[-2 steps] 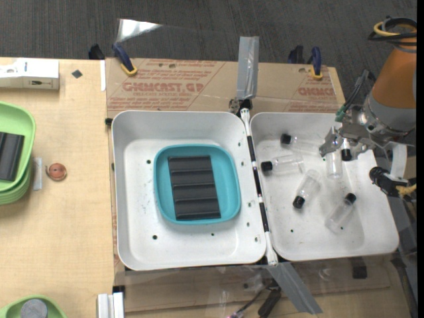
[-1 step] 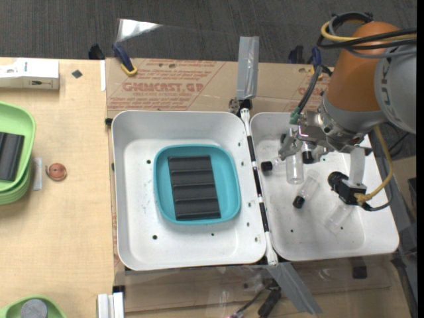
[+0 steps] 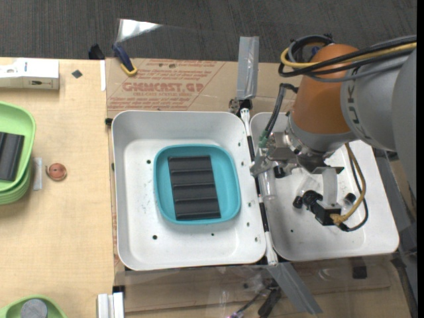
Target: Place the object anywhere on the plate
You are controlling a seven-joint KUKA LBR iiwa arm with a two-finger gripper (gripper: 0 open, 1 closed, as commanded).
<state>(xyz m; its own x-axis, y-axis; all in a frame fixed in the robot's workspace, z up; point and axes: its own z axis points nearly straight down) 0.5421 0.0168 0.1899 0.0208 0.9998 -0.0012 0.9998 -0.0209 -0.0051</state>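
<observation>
Arm (image 3: 331,91) over right bin (image 3: 371,237) — object perhaps hidden.

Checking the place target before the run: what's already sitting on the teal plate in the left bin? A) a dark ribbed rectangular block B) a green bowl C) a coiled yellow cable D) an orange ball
A: the dark ribbed block lies flat in the middle of the teal plate, in the left bin.
</observation>
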